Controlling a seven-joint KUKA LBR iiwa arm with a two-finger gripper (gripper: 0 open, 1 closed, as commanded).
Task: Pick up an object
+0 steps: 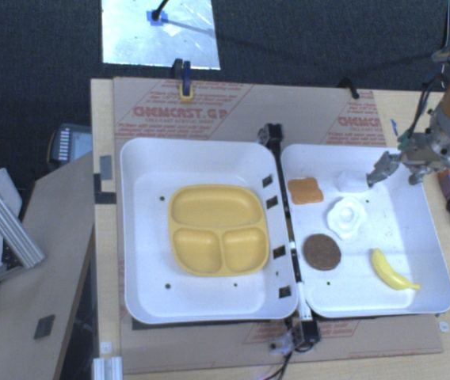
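On the surface, the right bin [435, 236] holds a banana [391, 270] near its front corner, probably light, smooth plastic best pinched across its curved middle, while the tool [398, 169], fingers spread and empty, hovers at the back.

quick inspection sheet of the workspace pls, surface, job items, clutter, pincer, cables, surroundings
surface: two white bins, left bin and right bin, on a brown board.
job's things: in the right bin, orange toast piece, fried egg, brown patty, banana; yellow divided tray in the left bin.
clutter: nothing seen in the bins.
grippers: pincer above the right bin's far right part, fingers spread, nothing between them.
cables: wires at the near board edge.
surroundings: dark carpet, metal sheet.
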